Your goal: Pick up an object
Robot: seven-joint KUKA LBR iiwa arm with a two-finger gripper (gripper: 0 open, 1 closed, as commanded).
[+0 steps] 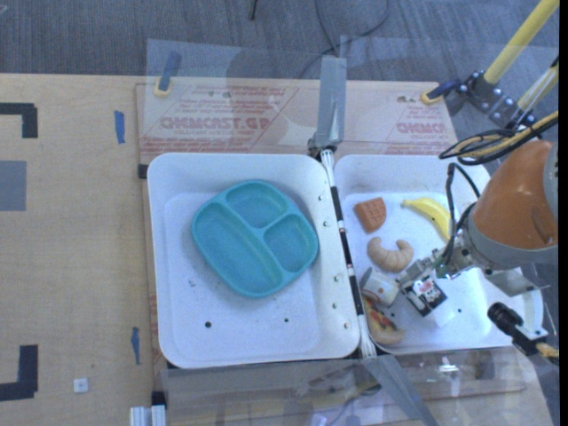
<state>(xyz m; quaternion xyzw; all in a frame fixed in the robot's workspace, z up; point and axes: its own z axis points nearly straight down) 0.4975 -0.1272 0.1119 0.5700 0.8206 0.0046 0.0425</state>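
The right bin (461,340) holds several toy foods. An orange waffle-like piece (371,213) lies at the back left, and a yellow banana (429,212) lies to its right. A tan croissant (390,254) sits in the middle. In front of it is a small white piece (380,285), and a multicoloured food item (383,323) lies at the front left corner. My gripper (422,290) is low over the bin floor, just right of the white piece and in front of the croissant. The arm's orange band (524,204) hides the bin's right side.
The left bin (177,327) holds a teal divided plate (256,236). A ridge (342,256) separates the two bins. Black cables (484,145) and a yellow-handled clamp (497,78) lie beyond the right bin's back corner. Wooden bench extends to the left.
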